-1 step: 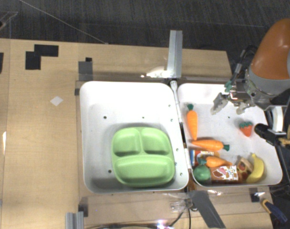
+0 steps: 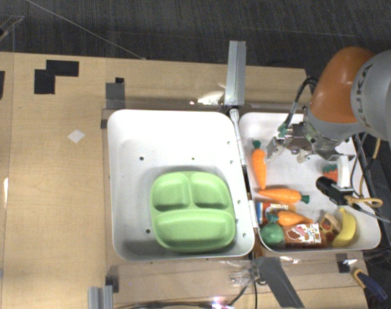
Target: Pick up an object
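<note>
Everything hinges on the crosswise carrot, lying flat across the middle of the right bin with its green top pointing right.

Up the view from that carrot and a touch to the right, the gripper hangs over bare white floor, well apart from it. Whether the gripper is spread or closed, I cannot tell from this angle. The arm comes in from further right of the carrot, its orange band plain to see above the wrist.

The objects up for picking cluster around the crosswise carrot. A second carrot lies up and left of it, along the bin's left wall, its tip close to the crosswise carrot's pointed end; touching or not, I can't say. A third carrot lies just below it. Below and left of it a green ball sits in the corner. A brown-and-red carton is below it, just beside the ball. Down and right of it a banana stands against the carton's far side. Up and right of it sits a small orange piece, too small to name.

Well to the carrot's left, in the left bin, a green plate with three compartments lies flat.
</note>
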{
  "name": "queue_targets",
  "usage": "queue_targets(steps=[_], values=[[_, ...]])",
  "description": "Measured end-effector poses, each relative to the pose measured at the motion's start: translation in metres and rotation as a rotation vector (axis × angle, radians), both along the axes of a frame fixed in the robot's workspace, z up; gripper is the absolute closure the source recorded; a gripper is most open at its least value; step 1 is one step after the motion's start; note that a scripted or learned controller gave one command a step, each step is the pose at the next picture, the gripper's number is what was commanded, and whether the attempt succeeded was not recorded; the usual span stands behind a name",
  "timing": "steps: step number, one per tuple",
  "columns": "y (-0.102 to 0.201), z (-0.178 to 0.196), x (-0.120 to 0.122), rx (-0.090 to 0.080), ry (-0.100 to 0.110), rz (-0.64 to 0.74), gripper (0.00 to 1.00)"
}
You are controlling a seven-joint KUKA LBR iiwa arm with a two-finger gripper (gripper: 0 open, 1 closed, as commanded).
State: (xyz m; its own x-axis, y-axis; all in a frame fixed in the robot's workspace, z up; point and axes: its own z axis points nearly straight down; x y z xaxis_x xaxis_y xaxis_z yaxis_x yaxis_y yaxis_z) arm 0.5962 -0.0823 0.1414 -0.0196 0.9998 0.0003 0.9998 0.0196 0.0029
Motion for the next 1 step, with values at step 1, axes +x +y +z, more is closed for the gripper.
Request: queue_targets(steps=[1], values=[[-0.0338,-0.0391,-0.0673,-0.001,-0.002,0.150,0.00]])
